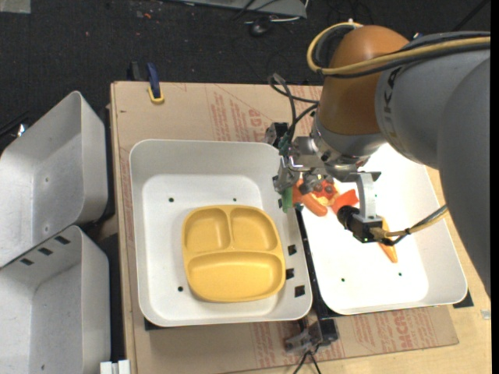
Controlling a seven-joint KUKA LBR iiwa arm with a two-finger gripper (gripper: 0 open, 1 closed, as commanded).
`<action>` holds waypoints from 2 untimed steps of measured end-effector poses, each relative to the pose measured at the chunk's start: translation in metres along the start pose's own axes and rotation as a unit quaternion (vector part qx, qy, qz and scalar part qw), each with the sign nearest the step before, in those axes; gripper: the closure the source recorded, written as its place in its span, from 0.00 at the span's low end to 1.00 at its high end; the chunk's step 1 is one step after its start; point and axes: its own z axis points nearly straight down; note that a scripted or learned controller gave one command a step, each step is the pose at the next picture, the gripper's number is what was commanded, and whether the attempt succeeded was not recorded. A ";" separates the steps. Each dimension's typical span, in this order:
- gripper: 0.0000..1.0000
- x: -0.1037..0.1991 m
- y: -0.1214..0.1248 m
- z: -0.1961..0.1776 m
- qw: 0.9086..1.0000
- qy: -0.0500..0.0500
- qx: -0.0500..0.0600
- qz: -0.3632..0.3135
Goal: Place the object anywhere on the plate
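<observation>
The plate point(233, 253) is yellow and has soft, rounded corners. It is split into three parts: two small parts at the back and one big part at the front. It lies flat on the floor of the left white bin, close to the middle, and it is turned a little bit crooked.

The object point(315, 202) is orange, like a toy carrot. It lies in the right white bin, near the wall next to the plate's bin. It sits right under my arm, so I can see just part of it. It is not on the plate.
</observation>
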 end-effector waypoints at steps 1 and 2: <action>1.00 0.050 0.011 0.007 1.000 0.000 -0.001 0.001; 1.00 0.104 0.014 0.013 1.000 0.000 0.000 0.000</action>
